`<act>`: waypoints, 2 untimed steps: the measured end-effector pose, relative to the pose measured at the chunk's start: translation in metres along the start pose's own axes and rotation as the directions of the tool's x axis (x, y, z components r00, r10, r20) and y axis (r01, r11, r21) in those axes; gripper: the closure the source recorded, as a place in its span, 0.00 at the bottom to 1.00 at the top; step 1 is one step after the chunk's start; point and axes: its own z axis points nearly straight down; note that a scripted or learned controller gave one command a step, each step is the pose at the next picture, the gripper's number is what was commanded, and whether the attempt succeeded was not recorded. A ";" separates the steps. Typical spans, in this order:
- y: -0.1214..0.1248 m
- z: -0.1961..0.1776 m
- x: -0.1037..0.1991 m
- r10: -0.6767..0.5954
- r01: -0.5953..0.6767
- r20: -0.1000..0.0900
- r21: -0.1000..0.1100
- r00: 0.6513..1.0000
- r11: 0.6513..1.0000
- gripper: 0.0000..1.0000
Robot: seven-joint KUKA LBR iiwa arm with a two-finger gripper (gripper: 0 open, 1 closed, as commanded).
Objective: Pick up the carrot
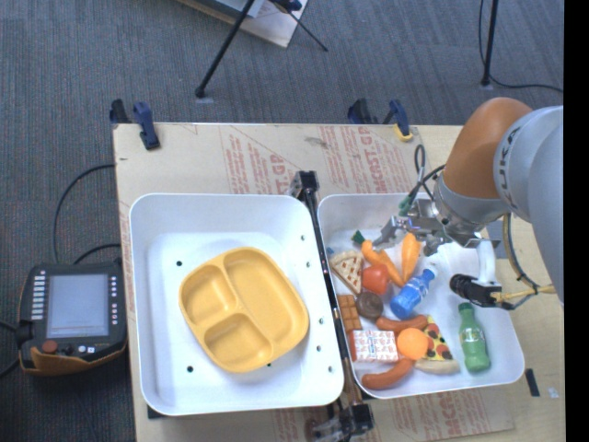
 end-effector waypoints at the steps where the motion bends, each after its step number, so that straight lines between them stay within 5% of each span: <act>1: 0.000 -0.010 -0.001 0.000 0.000 0.001 0.001 1.000 1.000 1.00; 2: -0.066 0.021 0.034 -0.013 0.013 -0.001 0.019 1.000 1.000 1.00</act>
